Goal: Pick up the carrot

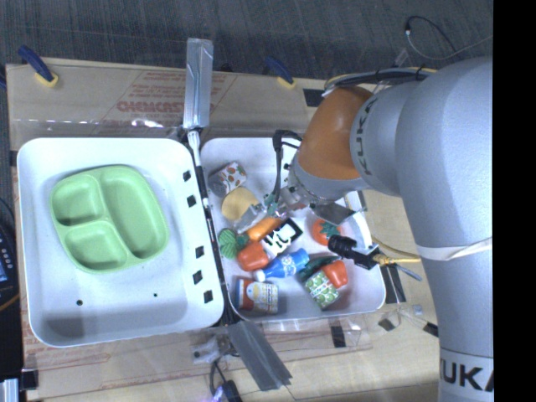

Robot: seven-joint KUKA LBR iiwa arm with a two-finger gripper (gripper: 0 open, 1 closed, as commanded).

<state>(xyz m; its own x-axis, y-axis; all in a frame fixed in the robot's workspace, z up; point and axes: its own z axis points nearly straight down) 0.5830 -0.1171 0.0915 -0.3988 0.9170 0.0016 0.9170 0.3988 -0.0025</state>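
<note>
My arm (pixel 435 166) came in from the right and bent down over the right bin (pixel 251 153), because that was where the carrot lay. Its grey bulk and orange band covered the bin's far right part. The left bin (pixel 33 224) held a green divided tray (pixel 109 216), well apart from my work.

A sheet of cardboard (pixel 151 99) lay under the bins at the far side. The right bin was crowded, the pieces heaped against one another near its middle.

My gripper (pixel 280 201) hung low over that heap. The carrot (pixel 265 227) lay slantwise just on its near side, between a yellow lump (pixel 239 202) on the far left and a red round piece (pixel 251 256) on the near side. A black-and-white tag (pixel 280 237) touched its right end. Whether my gripper was released, clenched or grasping the carrot, I cannot tell.

A blue bottle (pixel 285 266) and a small can (pixel 260 296) lay nearer still.

The arm read KUKA at its base. The cardboard's red print and the can's label were too blurred to read.
</note>
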